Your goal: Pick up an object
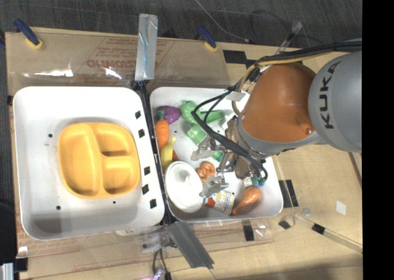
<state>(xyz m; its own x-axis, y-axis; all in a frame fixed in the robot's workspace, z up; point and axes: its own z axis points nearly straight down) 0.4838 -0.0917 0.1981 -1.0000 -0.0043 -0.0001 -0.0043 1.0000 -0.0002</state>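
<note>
The pincer (212,165) hangs low in the right bin (271,202), among the toys; whether it is wide, narrow or holding anything cannot be told. Just beneath it lies an orange piece (207,170). To its left sit a white bowl (183,185) and, farther up, a carrot (161,132) and a purple toy (168,114). Green pieces (196,122) lie above it. A brown pear-shaped toy (246,199) rests below-right. Well to the left, in the other bin (31,149), sits a yellow divided tray (98,159).

From my station I see a glossy yellow plastic divided tray (98,166) at nine o'clock, smooth white plastic bins (31,149), a shiny orange plastic carrot (162,132), and a matt pale wooden bench (320,180) at three o'clock.
</note>
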